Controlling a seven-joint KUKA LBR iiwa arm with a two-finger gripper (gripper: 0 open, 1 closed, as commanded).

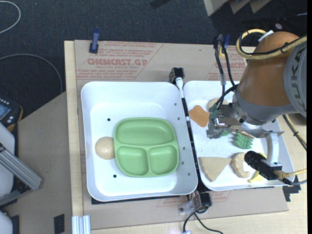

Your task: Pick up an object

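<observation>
Right now your gripper [218, 126] sits low over the right bin [273, 179], near that bin's left wall, and you cannot tell how it is set: the wrist and orange band cover most of it from above.

The pickable things lie in that same bin. An orange, rounded slice-shaped piece [198, 115] sits just beside the gripper, close to the bin's left wall. A green, knobbly toy [242, 140] lies toward the middle, partly under the wrist. Along the near edge you have a tan wedge [214, 167], then a tan, bread-like lump [238, 164], with a scrap of yellow [254, 178] behind a black part of the arm.

Judging by looks, these are play-food pieces: light, fairly stiff, probably smooth plastic, not fragile. The orange piece is the nearest candidate; it lies flat, so take it across its narrower width and press low, or it may skid against the wall. The wedge tapers, so close on its broad end, not the tip.

The left bin [92, 145] carries a green divided tray [146, 146] at its centre and a beige ball [105, 147] touching the tray's left side; the ball would likely roll.
</observation>
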